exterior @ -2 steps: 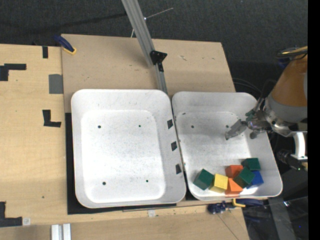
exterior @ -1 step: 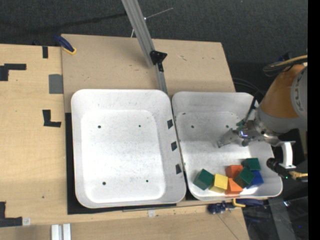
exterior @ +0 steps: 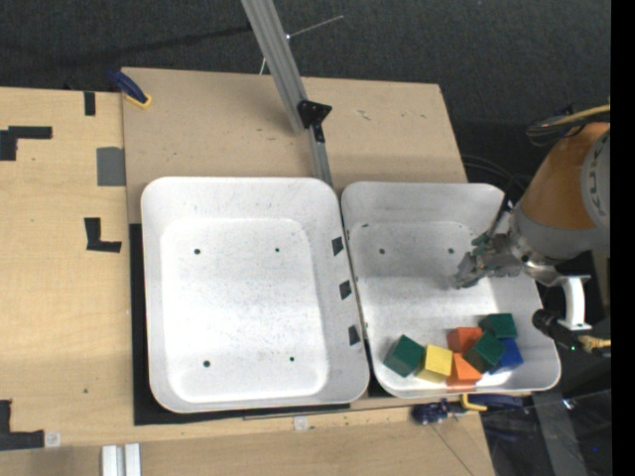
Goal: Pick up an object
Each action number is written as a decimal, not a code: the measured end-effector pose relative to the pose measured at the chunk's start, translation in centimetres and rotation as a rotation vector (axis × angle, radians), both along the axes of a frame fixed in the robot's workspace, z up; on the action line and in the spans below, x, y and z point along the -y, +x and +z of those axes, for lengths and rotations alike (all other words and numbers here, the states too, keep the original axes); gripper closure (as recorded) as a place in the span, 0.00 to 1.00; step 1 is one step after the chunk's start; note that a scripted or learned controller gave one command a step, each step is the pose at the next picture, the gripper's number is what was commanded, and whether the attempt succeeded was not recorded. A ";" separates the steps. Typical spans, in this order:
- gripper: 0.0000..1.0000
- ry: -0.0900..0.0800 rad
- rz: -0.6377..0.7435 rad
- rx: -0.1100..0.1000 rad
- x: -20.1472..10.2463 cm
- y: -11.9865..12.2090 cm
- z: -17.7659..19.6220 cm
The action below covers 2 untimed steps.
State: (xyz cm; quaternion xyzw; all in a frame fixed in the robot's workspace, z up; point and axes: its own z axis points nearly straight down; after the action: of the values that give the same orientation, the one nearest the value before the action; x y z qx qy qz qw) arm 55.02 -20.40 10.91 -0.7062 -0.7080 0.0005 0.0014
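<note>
Camera view: the hand [exterior: 474, 269] is being held low over the bare floor of the right bin [exterior: 417, 216], at the frame's right, with nothing seen in it; how wide it stands cannot be told. The blocks [exterior: 458, 353] are being kept huddled in that bin's lower right corner, near the hand yet apart, probably because the wall stops them sliding.
</note>
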 end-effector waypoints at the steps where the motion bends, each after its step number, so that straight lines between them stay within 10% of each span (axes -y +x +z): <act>1: 1.00 -0.002 0.000 0.006 -1.1 0.3 5.1; 2: 1.00 -0.003 -0.001 0.009 -1.0 0.1 11.4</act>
State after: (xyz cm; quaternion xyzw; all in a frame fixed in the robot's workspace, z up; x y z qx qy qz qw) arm 55.13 -19.40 22.33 -0.7065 -0.7077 -0.0015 -0.0028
